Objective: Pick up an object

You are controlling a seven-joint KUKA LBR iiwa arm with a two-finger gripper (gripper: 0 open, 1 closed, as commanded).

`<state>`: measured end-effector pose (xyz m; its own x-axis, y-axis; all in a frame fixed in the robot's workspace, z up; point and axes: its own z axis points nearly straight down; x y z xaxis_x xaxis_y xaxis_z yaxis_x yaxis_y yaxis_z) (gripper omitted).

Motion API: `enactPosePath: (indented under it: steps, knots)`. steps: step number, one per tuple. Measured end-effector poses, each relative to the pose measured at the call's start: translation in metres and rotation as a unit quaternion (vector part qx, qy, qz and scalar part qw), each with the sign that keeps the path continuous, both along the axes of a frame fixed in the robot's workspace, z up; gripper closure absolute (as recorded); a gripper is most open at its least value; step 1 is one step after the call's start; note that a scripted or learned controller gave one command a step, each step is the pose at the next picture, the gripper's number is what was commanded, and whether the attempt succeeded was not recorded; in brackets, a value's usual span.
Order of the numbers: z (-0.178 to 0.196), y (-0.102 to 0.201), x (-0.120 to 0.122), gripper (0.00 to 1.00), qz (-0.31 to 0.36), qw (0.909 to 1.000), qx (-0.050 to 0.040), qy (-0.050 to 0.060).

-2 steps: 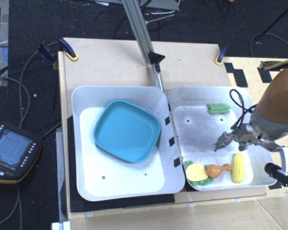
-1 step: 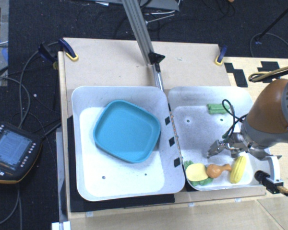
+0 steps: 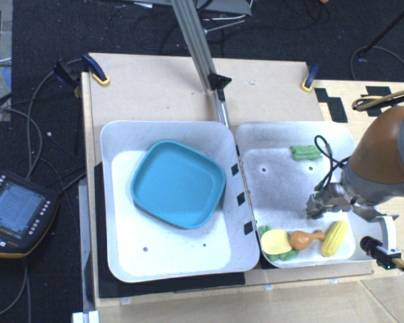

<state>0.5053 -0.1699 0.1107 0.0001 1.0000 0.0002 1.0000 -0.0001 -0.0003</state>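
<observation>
White bins sit side by side on the bench [image 3: 269,73]; we see a blue plate [image 3: 178,184] in the left bin [image 3: 121,247]. In the right bin [image 3: 269,160], our gripper [image 3: 318,207] hovers low, just above the corn [image 3: 334,238], orange toy [image 3: 303,238] and yellow-green piece [image 3: 276,243] along the near wall. A green piece [image 3: 305,153] lies farther back.
</observation>
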Motion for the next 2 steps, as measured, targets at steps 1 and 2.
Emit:
enactPosePath:
  steps: [1,2]
  knots:
    - [0.052,0.010,0.004,1.00,0.001,1.0000,-0.0005,-0.002]
    - [0.094,0.012,0.006,1.00,0.001,1.0000,-0.0004,-0.002]
